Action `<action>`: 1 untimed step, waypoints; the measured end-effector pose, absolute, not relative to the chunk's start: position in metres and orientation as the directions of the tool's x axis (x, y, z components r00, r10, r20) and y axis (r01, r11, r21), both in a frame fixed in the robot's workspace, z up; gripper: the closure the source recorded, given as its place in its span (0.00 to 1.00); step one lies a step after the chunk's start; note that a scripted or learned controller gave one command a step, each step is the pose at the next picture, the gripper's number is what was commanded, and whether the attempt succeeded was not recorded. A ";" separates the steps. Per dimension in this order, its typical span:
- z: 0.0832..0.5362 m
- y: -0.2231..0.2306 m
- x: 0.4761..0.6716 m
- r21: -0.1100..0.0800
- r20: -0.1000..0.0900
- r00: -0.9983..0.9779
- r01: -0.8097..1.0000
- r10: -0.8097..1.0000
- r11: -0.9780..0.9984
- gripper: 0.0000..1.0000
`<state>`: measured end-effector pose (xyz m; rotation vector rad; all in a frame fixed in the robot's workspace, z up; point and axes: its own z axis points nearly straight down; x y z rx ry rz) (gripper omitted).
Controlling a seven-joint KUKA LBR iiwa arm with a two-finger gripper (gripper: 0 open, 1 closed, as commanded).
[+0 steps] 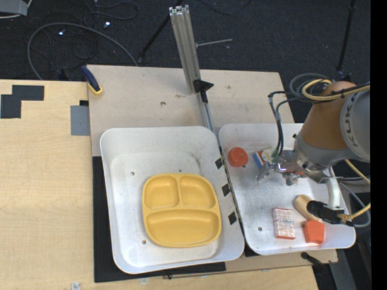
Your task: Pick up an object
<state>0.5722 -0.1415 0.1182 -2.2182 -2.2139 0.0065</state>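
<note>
1. The gripper (265,173) hangs low in the right bin (254,234), beside a small blue and red item (261,157); whether it is open or closed I cannot tell.
2. Candidates lie scattered: an orange-red round object (237,157) close to the left, a patterned box (283,223) and an orange block (314,232) nearer the front edge.
3. Risk: descending between objects, it may close on nothing or nudge the round one away.
4. The yellow divided plate (180,209) in the left bin (121,162) is wide and likely hard to grasp.
</note>
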 end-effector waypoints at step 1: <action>0.131 -0.143 0.573 -0.006 0.001 0.005 1.000 1.000 -0.005 1.00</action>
